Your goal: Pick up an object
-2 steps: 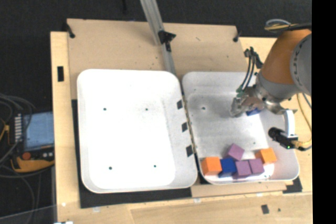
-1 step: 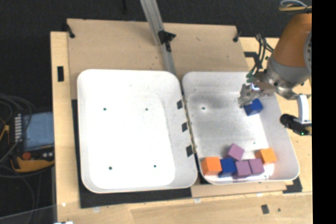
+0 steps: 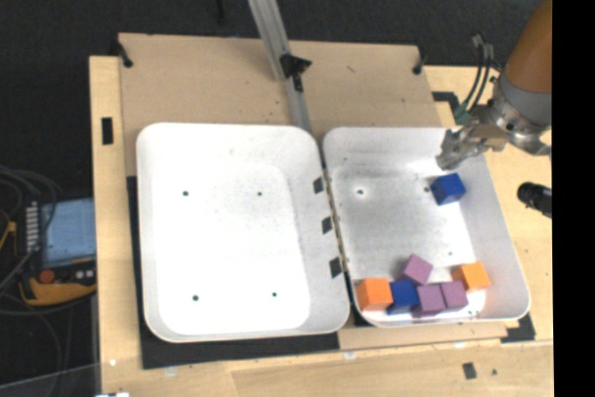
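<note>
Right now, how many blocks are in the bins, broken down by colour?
Blue blocks: 2, one alone by the gripper, one in the cluster.
Orange blocks: 2.
Purple blocks: 3.
Total: 7, all in the right bin.

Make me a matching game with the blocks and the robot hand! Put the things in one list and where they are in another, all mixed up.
Things:
1. lone blue block
2. gripper
3. orange block by the divider
4. left bin

Places:
A. lower left corner of the right bin
B. just above the lone blue block
C. left of the right bin
D. by itself in the right bin's upper part

Pairs: 1-D, 2-B, 3-A, 4-C
</note>
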